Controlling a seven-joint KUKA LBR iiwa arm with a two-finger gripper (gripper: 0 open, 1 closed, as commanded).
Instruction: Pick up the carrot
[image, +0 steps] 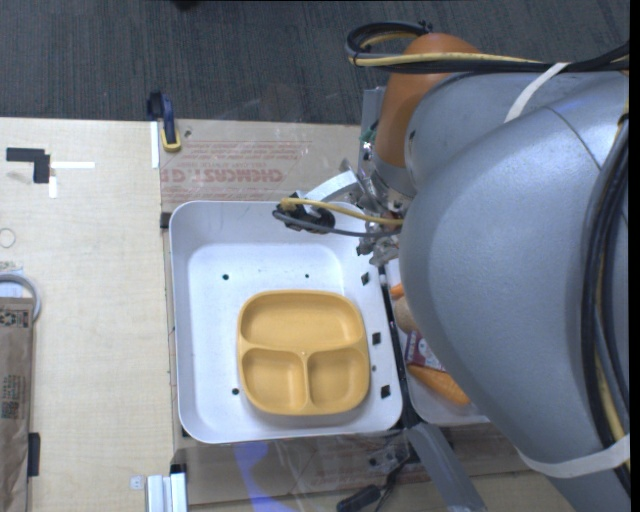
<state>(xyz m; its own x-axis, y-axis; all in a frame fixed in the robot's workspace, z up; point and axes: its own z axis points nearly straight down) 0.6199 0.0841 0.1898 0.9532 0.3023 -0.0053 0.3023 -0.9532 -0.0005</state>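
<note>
The one grey arm (520, 270) looms over the right bin (432, 408), hiding its end effector, whose state I cannot tell; one carrot (440, 384) lies there, one three-compartment tray (302, 352) in the left bin (200, 330).

The arm (520, 270) wears a smooth grey shell with a soft sheen, the left bin (190, 300) looks like glossy white plastic, the divided tray (302, 352) in it is matt yellow plastic, and the bench (80, 330) shows pale, matt wood grain
</note>
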